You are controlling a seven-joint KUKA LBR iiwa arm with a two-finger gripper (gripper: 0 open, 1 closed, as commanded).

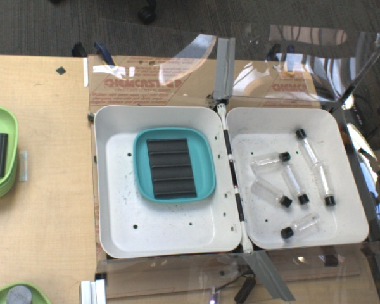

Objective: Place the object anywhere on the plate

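Six clear tubes (290, 179) in right bin (342, 233) — teal plate (206, 170) in left bin (114, 233); cardboard lettering unreadable.

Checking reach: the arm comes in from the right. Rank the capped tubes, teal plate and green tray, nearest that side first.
1. capped tubes, in the right bin.
2. teal plate, in the left bin.
3. green tray, far left edge.

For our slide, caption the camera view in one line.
Teal plate in the left bin; clear black-capped vials scattered in the right bin.
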